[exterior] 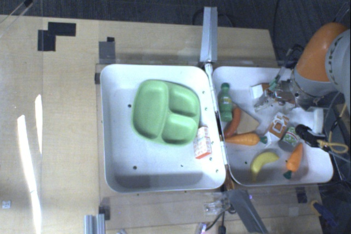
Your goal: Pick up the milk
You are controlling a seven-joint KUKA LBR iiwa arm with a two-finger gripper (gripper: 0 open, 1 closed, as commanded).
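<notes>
Milk carton (202, 143), small and boxy, lies by your left bin's (109, 134) right wall; gripper (278, 93) grip you cannot tell.

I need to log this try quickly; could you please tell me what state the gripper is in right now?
Gripper: over the right bin, near its far edge; open or closed cannot be told, and nothing is seen held.

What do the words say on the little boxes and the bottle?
No words can be read.
milk carton: red and white print, too blurred.
green bottle: label too small.
orange and white carton: print too blurred.
</notes>
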